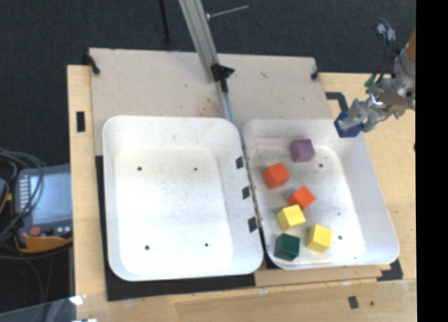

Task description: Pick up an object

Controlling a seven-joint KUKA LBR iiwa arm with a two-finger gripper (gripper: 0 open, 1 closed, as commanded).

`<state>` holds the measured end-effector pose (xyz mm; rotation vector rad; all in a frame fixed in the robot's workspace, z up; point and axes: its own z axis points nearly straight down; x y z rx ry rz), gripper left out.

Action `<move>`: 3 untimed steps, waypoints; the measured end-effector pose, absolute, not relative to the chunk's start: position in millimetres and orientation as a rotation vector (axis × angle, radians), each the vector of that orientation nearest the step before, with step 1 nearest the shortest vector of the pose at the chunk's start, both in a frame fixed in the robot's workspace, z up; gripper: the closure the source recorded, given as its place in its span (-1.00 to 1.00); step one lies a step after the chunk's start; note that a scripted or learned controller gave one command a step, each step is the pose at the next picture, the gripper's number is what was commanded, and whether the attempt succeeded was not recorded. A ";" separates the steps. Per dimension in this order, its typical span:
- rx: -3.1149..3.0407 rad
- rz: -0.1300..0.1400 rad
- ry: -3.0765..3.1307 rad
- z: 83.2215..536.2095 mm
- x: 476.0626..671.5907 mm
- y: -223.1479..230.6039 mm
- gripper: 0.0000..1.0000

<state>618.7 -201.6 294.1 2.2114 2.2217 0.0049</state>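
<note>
Gripper (pixel 352 119) at far right edge of right bin (pixel 364 180), a blue block (pixel 346 125) pinched between its fingers. In that bin: purple cube (pixel 302 150), two orange, two yellow, one green. Left bin (pixel 112 173) alongside.

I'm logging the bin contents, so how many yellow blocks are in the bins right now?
2, both in the right bin. One yellow block sits near the middle, just below an orange block. The other yellow block lies nearer the front edge, right of the dark green block. None looks hidden.
</note>
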 end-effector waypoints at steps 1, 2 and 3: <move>2.214 0.002 2.227 295.3 601.8 -149.4 1.00; 2.216 0.000 2.228 293.6 576.3 -105.7 1.00; 2.216 -0.001 2.230 272.9 556.3 -53.7 1.00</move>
